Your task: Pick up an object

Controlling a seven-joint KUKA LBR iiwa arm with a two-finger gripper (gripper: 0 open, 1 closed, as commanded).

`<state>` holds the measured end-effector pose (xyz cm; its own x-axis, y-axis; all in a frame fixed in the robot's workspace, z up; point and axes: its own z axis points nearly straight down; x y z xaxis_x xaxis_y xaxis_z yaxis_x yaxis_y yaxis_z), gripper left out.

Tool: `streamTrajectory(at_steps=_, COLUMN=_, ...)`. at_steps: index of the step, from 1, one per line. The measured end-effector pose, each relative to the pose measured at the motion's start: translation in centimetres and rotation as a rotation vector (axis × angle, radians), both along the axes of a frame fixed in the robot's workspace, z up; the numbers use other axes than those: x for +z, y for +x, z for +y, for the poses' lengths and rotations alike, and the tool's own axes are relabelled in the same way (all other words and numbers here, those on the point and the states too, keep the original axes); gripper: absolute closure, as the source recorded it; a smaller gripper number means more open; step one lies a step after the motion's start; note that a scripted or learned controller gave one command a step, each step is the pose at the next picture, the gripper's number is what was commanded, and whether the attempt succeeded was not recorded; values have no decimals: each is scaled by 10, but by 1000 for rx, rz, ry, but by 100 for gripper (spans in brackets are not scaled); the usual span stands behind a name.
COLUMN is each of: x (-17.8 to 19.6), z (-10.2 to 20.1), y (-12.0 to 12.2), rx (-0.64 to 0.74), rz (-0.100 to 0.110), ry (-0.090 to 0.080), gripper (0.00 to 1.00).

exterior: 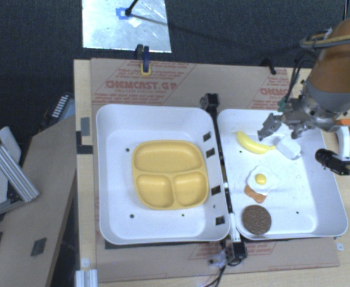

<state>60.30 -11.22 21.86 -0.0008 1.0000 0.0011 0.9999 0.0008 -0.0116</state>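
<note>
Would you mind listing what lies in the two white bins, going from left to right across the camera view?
Yellow divided tray in the left bin → brown cookie in the right bin → end effector above that bin's far side. The banana, fried egg and white piece overlap sideways, so I leave them unranked.

— Is anything showing lettering from where you are standing?

— The brown protective sheet (163, 82) lying under the two white bins is carrying red print. "CHEMCAST GP" is reading clearly along its far edge, just below the yellow clamp (145, 68).

— Is it appearing anywhere else?

— The same red mark is repeating slantwise at the far right corner (275, 89), partly cut off by the arm's cabling, and it is peeking out again, too covered to read, along the near edge under the bins. Nothing else is bearing legible words or numbers.
</note>
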Motion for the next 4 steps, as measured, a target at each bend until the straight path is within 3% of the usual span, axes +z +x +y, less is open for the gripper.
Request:
streamTrajectory(at_steps=1, x=7, z=0, y=3, rx=2, rz=-13, ry=-1, gripper=0)
streamTrajectory(at_steps=3, x=-114, z=-1, y=-7, rx=0, rz=-9, ry=-1, gripper=0)
streamTrajectory(at_steps=4, x=-135, z=-1, y=-7, rx=1, rz=-11, ry=-1, gripper=0)
